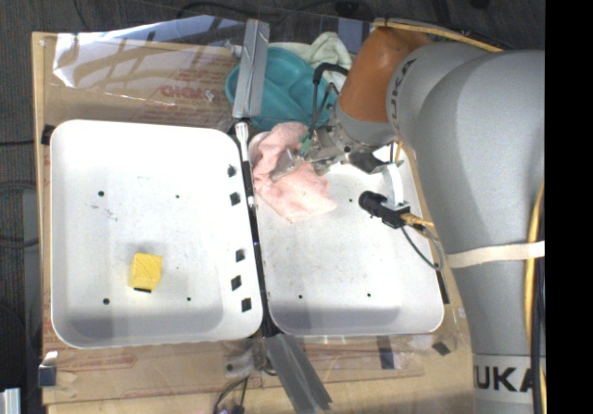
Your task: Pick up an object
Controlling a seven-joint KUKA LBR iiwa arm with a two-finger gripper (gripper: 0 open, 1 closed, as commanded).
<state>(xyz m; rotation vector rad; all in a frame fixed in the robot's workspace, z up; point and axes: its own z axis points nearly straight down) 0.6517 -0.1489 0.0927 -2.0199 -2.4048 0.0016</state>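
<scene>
At bench, from above:
Arm (463, 153): grey, orange band, white "UKA" lettering low on its base.
Right bin (352, 301): pink cloth (292, 185) at far left corner.
Left bin (139, 190): yellow block (146, 271) near front.
Gripper (310, 151): on pink cloth; grip state can't tell.
Teal cloth (273, 88): behind the bins.

Gripper (310, 151) fingers' state unreadable — buried against the pink cloth (289, 179). Teal cloth (278, 88) behind them partly hidden by the arm (435, 125) — arm cut off at frame's bottom.
</scene>
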